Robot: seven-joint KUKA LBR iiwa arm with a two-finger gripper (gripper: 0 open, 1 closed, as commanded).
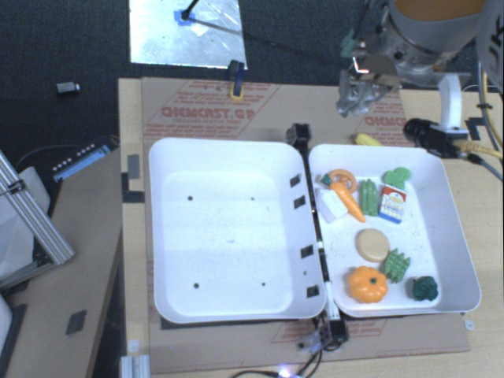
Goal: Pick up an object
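You had the left bin [228, 227] sitting bare and white on the tabletop [94, 235], with the right bin [453, 235] touching it along the black-clipped seam. In the right bin the toys were scattered: at its 11 o'clock an orange carrot [347, 193] lay over a white block [331, 205], with a green pod [368, 197] just beside it. A red-and-white carton [392, 204] stood near 12 o'clock, below a green leafy piece [398, 176]. Toward the centre rested a tan round biscuit [372, 245]; at 6 o'clock was the orange pumpkin [368, 284], and at 5 o'clock the dark broccoli [424, 288]. Your end effector [361, 94] hung above the cardboard beyond the right bin's 11 o'clock corner, well apart from every toy; its opening could not be judged.
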